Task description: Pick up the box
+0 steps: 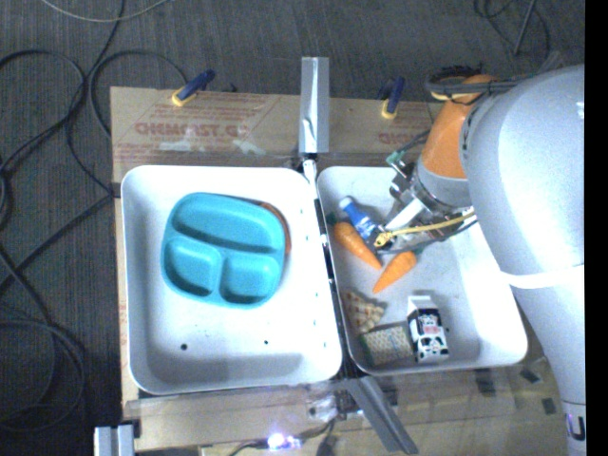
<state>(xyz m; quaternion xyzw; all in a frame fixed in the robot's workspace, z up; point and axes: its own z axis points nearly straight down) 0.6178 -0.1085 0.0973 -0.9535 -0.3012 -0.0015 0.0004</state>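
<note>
The box (428,332) is small and black and white, standing near the front of the right bin (494,302). My gripper (391,230) hangs low over the back half of that bin, above two orange carrots (355,243) (395,269) and beside a blue and white tube (358,218). It is well behind the box and apart from it. The grey arm with its orange band (445,150) reaches in from the right and hides the bin's back right corner.
The left bin (142,283) holds a blue compartment tray (225,247). In front of the carrots lie a brown waffle-like piece (364,305) and a grey-green pad (385,343), which sits just left of the box. A metal post (313,103) stands behind the bins.
</note>
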